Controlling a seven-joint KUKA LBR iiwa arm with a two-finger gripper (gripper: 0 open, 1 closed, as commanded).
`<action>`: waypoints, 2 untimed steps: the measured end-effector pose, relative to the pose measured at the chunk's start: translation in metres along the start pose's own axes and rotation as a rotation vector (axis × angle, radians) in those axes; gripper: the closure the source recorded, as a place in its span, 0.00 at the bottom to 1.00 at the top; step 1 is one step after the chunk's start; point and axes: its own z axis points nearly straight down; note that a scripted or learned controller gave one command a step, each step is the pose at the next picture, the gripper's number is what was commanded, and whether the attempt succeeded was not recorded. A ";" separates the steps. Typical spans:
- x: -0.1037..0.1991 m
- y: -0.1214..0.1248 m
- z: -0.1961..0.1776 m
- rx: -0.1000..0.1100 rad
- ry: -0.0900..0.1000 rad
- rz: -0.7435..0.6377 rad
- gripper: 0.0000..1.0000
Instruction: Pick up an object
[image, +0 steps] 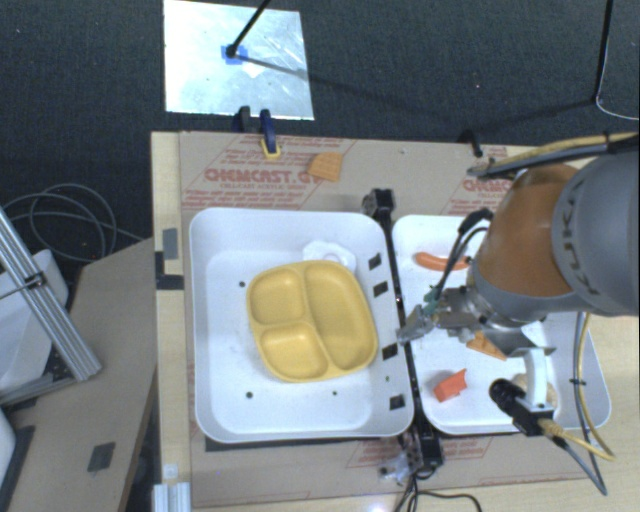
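Three small pieces lie in the right bin (592, 405): an orange stick (432, 261) at the far side, an orange chip (487, 347) partly under the arm's wrist, and a red piece (450, 385) toward the near side. The gripper (412, 328) sits low at the left edge of this bin, close to the wall shared with the left bin (215, 400). Whether it is open or closed cannot be told from this angle, and nothing is seen held in it.

The red piece is judged the likeliest target, being fully exposed. It lies just to the right of the gripper and nearer, apart from it and not touching. Its long axis runs roughly left to right, slightly tilted. The stick is farther off, on the far side of the gripper.

The left bin holds a yellow tray (310, 320), close beside the gripper across the wall; a drift leftward risks striking that wall.
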 end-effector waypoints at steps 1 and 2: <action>-0.074 -0.004 0.005 0.010 -0.007 0.018 0.00; -0.142 -0.002 -0.100 -0.001 -0.010 0.017 0.00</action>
